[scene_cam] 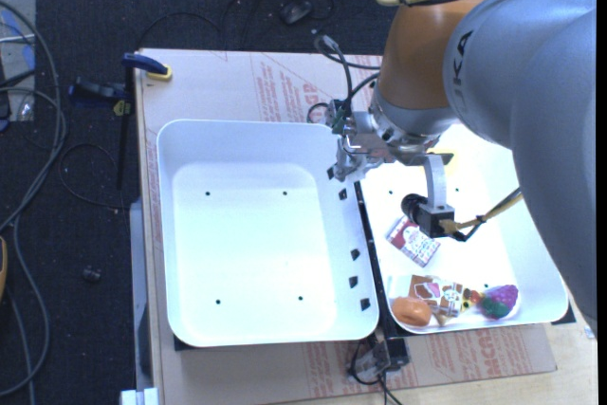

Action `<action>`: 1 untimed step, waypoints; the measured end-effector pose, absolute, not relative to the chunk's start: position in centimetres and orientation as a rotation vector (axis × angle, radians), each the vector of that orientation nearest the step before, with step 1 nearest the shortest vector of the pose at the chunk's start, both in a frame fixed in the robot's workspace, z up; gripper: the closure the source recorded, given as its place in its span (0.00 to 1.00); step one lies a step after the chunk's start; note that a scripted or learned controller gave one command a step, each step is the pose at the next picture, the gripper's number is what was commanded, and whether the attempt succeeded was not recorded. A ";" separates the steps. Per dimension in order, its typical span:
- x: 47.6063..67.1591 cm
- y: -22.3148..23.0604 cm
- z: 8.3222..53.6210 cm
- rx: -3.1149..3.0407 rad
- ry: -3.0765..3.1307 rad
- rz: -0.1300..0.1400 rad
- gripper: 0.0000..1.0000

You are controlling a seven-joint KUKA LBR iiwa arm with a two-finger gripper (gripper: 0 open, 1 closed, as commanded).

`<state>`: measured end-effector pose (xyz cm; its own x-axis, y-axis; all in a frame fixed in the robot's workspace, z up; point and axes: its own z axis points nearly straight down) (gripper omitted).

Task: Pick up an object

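Over the right-hand shallow white bin (479,256), the grey arm with the orange band (432,33) hangs with its tool (347,155) close above the dark divider (372,251) between the two bins. You cannot tell from this angle whether the tool is open or closed. The things you might pick all lie in that right-hand bin, well apart from the tool. A flat red-and-white packet (413,242) lies alone near the bin's middle. An orange rounded lump (412,310), a small brown-and-white box (438,295) and a purple-and-green toy (500,301) crowd together against the near wall. The main danger, in your place, would be a descent from here: it would likely meet the divider or a bin rim rather than any object. A try at the crowded row could catch the wall or nudge two things at once. The flat packet may slide instead of lifting, and the lump looks apt to roll. The left-hand white bin (171,204) lies just beside the right one on the cardboard-covered surface (247,81), where a blue clamp (147,64) grips the far corner. The arm's own bulk hides much of the right-hand bin from you.
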<state>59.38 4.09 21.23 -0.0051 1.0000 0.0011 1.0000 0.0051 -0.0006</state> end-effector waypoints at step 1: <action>59.4 9.1 21.1 -2.216 -2.225 0.000 1.00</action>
